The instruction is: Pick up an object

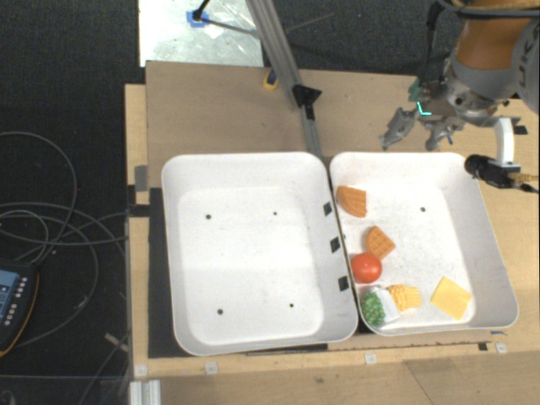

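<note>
My gripper point(419, 133) hangs above the far rim of the right bin point(472, 251), fingers spread open with nothing between them. In that bin lie an orange wedge point(353, 201) near the far left, an orange waffle-like piece point(380, 243) below it, a red tomato point(366, 267), a green and white piece point(375, 307) at the near left corner, a yellow corn piece point(405, 296) beside it, and a yellow cheese block point(451, 298) toward the near right. All of these lie well below and to the near side of the gripper.
The left bin point(177, 226) sits beside the right one, joined by black clips along the shared wall. A grey pole point(278, 40) slants across the back of the bench. Cables lie on the dark floor at left.
</note>
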`<state>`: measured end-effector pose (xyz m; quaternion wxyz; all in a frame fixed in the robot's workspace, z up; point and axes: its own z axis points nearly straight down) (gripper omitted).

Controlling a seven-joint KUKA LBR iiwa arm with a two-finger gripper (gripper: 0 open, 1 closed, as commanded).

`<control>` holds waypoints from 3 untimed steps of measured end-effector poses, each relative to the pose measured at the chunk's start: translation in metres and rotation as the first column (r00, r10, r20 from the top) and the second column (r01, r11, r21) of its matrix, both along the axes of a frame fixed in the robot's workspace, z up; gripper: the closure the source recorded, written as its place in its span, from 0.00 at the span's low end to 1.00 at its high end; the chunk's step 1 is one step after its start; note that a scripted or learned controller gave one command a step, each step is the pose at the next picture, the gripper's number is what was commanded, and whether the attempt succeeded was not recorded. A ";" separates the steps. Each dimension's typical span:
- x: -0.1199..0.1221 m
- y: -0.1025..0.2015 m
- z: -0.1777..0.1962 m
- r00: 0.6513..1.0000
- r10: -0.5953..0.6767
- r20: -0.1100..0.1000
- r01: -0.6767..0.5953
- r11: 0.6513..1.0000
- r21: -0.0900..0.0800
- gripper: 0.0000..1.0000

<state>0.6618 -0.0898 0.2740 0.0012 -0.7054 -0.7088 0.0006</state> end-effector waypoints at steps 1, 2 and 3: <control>0.001 0.000 0.003 1.000 0.001 0.004 -0.001 1.000 -0.001 0.00; 0.005 0.005 -0.041 1.000 0.001 0.000 -0.001 1.000 -0.001 0.00; 0.001 0.007 -0.083 1.000 -0.001 0.001 0.001 1.000 -0.001 0.00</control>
